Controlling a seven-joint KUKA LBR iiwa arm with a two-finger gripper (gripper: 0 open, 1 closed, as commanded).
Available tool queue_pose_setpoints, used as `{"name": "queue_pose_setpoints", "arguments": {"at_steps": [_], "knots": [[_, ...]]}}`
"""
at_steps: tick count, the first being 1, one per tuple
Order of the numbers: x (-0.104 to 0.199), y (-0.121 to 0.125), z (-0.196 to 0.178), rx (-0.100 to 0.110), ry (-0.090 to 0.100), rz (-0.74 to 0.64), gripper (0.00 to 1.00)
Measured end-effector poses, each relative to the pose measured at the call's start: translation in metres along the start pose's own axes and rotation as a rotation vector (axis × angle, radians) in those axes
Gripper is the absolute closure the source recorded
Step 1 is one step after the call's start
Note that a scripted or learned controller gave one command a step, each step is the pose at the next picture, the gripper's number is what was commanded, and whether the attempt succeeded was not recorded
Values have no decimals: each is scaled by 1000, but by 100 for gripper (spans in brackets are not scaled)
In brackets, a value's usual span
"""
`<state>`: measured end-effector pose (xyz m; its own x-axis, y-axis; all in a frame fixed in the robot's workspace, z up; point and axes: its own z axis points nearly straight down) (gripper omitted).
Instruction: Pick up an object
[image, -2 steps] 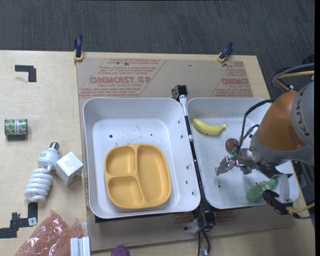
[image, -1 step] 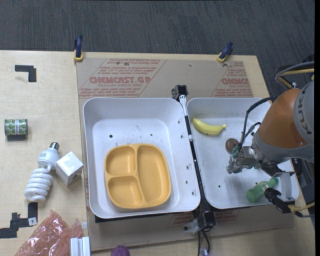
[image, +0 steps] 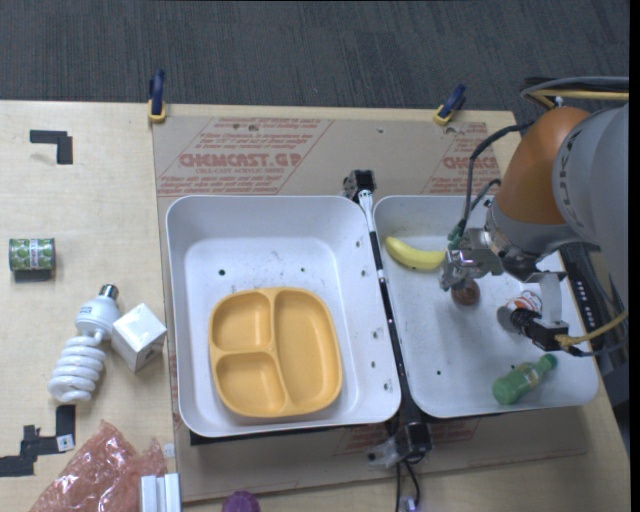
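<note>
In the right bin (image: 440, 385) a yellow banana (image: 412, 254) lies near the far left corner. A small brown round object (image: 464, 294) sits just right of the banana's end. My gripper (image: 461, 274) hangs directly over that brown object, close to it or touching it; I cannot tell which. A green bottle (image: 521, 380) lies on its side near the bin's front right corner. A small red and white item (image: 524, 306) rests under the arm's cables at the right.
The left bin (image: 190, 300) holds a yellow divided plate (image: 275, 352). On the bench to the left lie a spiral light bulb (image: 82, 347), a white cube (image: 139, 336), a green can (image: 31, 256) and a pink mesh bag (image: 95, 470).
</note>
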<state>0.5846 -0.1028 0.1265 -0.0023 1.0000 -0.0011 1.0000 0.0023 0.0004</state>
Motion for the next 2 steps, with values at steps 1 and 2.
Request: {"name": "queue_pose_setpoints", "arguments": {"at_steps": [1, 2], "knots": [[0, 0, 0, 0, 0, 0, 0], [0, -13, 25, -26, -12, 3, 0]]}}
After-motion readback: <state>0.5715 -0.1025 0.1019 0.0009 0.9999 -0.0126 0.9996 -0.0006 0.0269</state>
